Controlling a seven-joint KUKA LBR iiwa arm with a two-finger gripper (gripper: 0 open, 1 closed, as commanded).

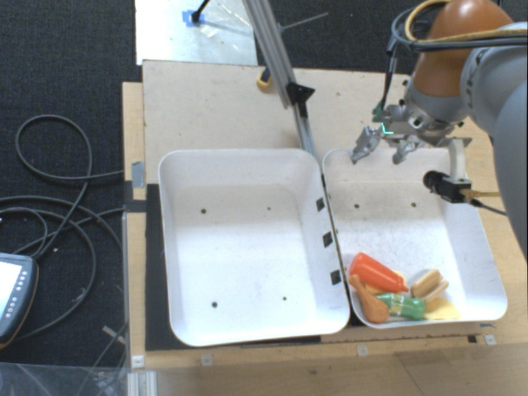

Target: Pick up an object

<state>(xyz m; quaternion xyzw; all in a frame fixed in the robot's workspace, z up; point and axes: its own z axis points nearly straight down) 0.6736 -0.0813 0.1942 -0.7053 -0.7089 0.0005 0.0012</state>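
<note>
Pale fibreboard made up the tabletop (214, 106), with dark carpet and looping black cables (49, 188) off its left side. Two white bins sat side by side on it: the left bin (181, 221) and the right bin (388, 213), their rims touching along a seam marked by small black clips. A grey arm (487, 73) with an orange band came in from the right, partly cut off by the frame's edge. A slanted metal pole (272, 40) crossed the tabletop's far part and ended near the bins' shared far corner.

The claw (381, 149) hung over the far edge of the right bin, its two fingers spread apart and grasping nothing. Well away from it, in that bin's near corner, the objects lay heaped: an orange-red carrot-like piece (378, 272), a tan bread-roll shape (428, 284), a green piece (406, 306), an orange-brown piece (369, 301) and something pale yellow (444, 308). They overlapped, so their outlines were hard to separate.
</note>
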